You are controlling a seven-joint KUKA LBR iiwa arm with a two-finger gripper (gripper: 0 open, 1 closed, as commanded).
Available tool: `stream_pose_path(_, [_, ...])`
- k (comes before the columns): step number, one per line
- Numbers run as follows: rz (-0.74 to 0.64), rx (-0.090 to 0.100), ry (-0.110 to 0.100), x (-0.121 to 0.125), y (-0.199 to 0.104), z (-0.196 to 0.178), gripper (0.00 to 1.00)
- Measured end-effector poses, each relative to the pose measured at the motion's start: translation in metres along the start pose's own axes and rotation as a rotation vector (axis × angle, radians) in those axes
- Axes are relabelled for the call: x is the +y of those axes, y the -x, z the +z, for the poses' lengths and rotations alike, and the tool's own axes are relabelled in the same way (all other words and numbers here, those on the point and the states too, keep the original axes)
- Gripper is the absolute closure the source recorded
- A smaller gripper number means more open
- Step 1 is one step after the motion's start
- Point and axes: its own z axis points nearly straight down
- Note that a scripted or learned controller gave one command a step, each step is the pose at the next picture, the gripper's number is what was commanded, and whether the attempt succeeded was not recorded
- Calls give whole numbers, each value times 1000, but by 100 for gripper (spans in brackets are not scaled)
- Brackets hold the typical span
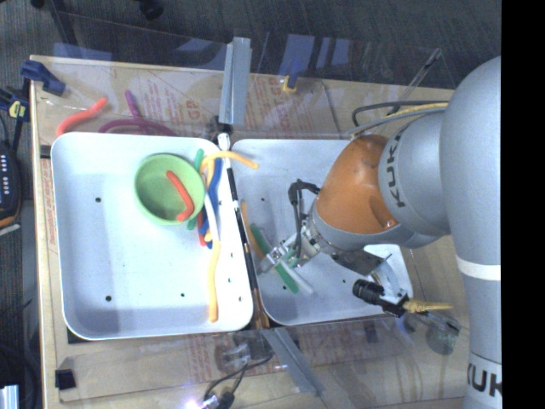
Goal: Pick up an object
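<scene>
We find the gripper (279,258) low over the right bin (281,156), near that bin's left wall and front edge, with a green stick (287,280) lying on the floor just beside its tip; we cannot tell how the gripper is set. In the left bin (94,254), a green bowl (162,190) sits toward the back right corner beside a bundle of coloured sticks (213,228) along the right wall.
</scene>
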Motion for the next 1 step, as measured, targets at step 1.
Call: stream_pose_path(1, [-10,11,0,3,-4,-9,100])
